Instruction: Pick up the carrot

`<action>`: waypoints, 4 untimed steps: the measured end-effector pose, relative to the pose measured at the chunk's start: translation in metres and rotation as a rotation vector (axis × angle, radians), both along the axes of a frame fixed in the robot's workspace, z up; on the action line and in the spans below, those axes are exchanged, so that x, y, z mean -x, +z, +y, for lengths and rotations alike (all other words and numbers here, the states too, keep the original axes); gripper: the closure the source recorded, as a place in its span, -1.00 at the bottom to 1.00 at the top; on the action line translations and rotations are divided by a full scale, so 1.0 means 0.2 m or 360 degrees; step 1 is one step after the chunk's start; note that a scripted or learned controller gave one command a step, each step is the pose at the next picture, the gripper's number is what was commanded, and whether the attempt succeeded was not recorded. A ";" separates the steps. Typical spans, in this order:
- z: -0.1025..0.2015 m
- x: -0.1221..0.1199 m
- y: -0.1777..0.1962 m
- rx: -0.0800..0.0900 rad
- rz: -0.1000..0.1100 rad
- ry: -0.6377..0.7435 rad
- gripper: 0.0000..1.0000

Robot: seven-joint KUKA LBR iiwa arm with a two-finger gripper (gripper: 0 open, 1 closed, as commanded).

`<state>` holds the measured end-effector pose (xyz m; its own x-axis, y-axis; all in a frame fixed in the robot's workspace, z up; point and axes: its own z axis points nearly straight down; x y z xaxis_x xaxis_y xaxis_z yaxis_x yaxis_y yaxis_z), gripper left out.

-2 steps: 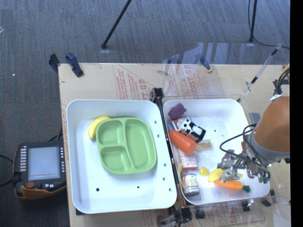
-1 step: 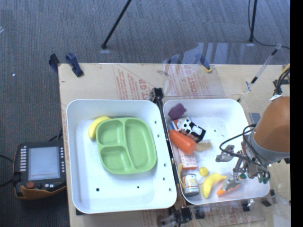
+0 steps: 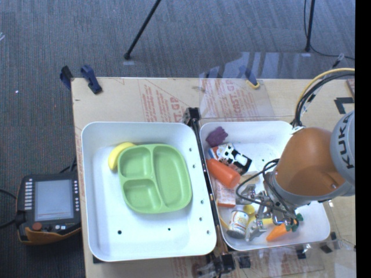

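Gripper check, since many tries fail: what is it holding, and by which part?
Cannot be told: the gripper is low beside the carrot, its grasp not visible.

Arm [image 3: 342, 149]: grey shell, orange wrist band.
Grey link carries black "KU" lettering at the right edge. Broad glossy orange band [image 3: 307, 161] is rounded, dome-like. Black and yellow cables [image 3: 316, 91] loop above it; thin dark wires and bare metal parts cluster at the gripper [image 3: 272, 210].

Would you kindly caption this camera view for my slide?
Arm's gripper low in the right bin beside the carrot; green tray in the left bin.
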<state>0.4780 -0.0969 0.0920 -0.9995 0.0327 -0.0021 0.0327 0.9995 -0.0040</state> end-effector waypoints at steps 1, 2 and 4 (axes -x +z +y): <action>-0.19 -0.62 0.16 -0.0007 -0.0007 0.0435 -1.00; -0.06 -0.13 -0.02 -0.0004 0.0002 0.0490 -1.00; 0.03 -0.83 -0.02 -0.0008 0.0002 0.0412 -1.00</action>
